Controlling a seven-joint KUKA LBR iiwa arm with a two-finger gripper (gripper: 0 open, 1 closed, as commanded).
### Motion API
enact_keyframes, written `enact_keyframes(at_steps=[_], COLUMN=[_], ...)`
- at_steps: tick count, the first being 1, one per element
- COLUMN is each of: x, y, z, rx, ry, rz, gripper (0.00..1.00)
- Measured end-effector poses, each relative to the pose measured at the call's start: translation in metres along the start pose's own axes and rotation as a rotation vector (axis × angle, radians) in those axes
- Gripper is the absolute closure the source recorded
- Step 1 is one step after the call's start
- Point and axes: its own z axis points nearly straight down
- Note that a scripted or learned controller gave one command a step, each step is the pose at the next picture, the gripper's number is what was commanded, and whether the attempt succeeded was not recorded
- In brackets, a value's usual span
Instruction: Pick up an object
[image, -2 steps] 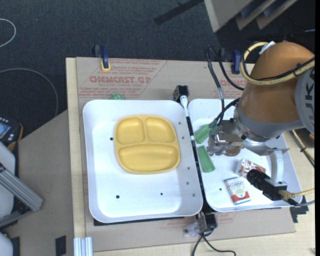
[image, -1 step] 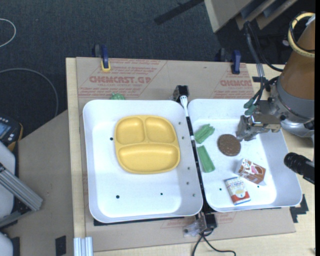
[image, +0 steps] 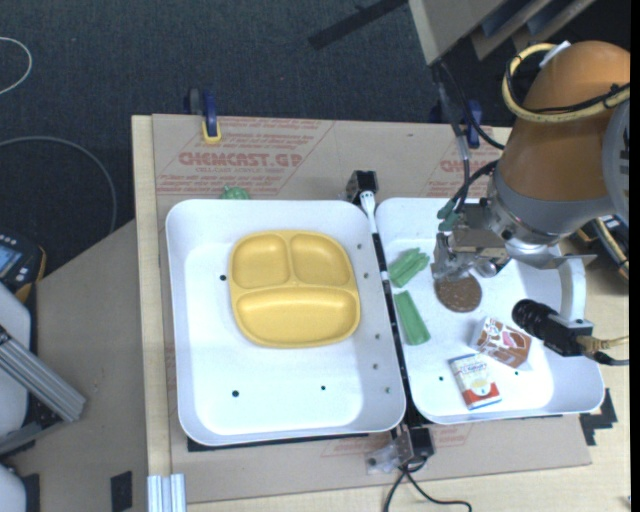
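Right white bin (image: 560, 395): round flat brown disc (image: 459, 294) beneath the jaws (image: 461, 266), grip state indiscernible.

Yellow divided plate (image: 295, 288) in a white bin (image: 200, 330); two green pieces (image: 410, 315); brown disc (image: 459, 294), possibly a cookie.

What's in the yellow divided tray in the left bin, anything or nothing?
Nothing. The yellow divided tray sits flat in the left bin, and all three of its compartments show bare yellow plastic.
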Motion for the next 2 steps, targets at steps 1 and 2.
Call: enact_keyframes(at_steps=[1, 2], x=[0.044, 0.005], y=[-0.017, -0.023], z=[0.057, -0.056], rx=[0.004, -0.018], ry=[0.001, -0.002], rz=[-0.002, 0.005], gripper=[1.00, 1.00])
